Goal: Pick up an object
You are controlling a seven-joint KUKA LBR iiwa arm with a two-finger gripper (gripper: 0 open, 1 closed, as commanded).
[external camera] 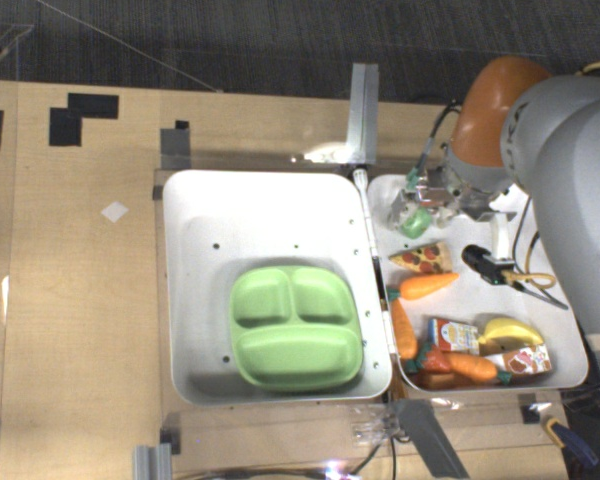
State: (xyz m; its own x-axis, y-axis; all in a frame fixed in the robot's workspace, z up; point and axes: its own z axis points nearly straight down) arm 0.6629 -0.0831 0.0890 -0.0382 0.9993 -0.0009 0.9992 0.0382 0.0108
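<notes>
My gripper (417,208) is low over the far left corner of the right bin (570,353). A small green round thing (415,223) lies right at its tip, partly covered by it. Whether it is gripped is hidden from me. Just in front lies a pizza slice (421,259), then an orange carrot (427,286). A second carrot (404,332) lies along the bin's left wall.
The near end of the right bin holds a juice box (453,335), a banana (510,332), another carrot (472,367) and a red packet (525,362). The left bin (195,218) bears a green divided plate (295,326). The grey arm covers the right bin's far right.
</notes>
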